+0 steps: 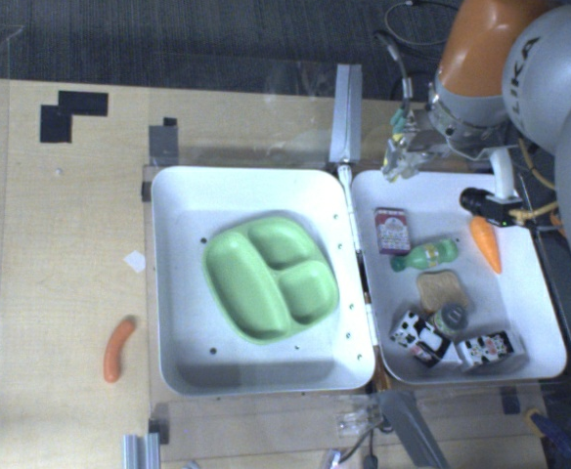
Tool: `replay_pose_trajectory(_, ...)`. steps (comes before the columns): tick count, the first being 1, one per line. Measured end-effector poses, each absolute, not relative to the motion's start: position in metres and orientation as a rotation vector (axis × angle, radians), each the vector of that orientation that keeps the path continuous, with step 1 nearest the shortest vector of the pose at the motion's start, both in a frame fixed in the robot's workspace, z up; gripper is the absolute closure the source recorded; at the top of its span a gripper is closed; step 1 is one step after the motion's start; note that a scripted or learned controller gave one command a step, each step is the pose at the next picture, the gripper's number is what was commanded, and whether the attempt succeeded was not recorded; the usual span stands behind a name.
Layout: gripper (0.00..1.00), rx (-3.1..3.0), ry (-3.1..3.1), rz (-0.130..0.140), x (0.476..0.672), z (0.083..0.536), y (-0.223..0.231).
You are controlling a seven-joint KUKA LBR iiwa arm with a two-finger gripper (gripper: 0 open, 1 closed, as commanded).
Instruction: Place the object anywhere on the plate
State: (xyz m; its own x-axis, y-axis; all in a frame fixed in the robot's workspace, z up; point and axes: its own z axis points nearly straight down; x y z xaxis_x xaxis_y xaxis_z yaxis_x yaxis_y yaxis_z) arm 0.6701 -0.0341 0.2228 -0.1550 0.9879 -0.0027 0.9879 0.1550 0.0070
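- Plate (271, 279), pale green and split into three compartments, sits in the left bin (173, 262) with nothing resting on it, so the placing part of the task is not yet done.
- Candidate objects all lie in the right bin (549, 345): a small red box (391, 231), a green bottle (425, 255) on its side, a carrot (486, 244), a brown slice of bread (441, 288), and some black-and-white patterned pieces (420, 336) near the front edge.
- Which one the task means I cannot tell; none is lifted or between the fingers.
- Gripper (400, 167) hangs over the rear left corner of the right bin, above the red box and apart from it; its tips are too small and blurred to judge as spread or closed.
- An orange sausage-shaped toy (118, 349) lies on the bench left of both bins.
- By my judgement the task is at its start: choosing, grasping, carrying across and releasing on the plate all remain.
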Motion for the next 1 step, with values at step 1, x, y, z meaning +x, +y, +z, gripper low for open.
replay_pose_trajectory(1,1.0,2.004,2.417,0.004,0.6195,0.1849,0.0518)
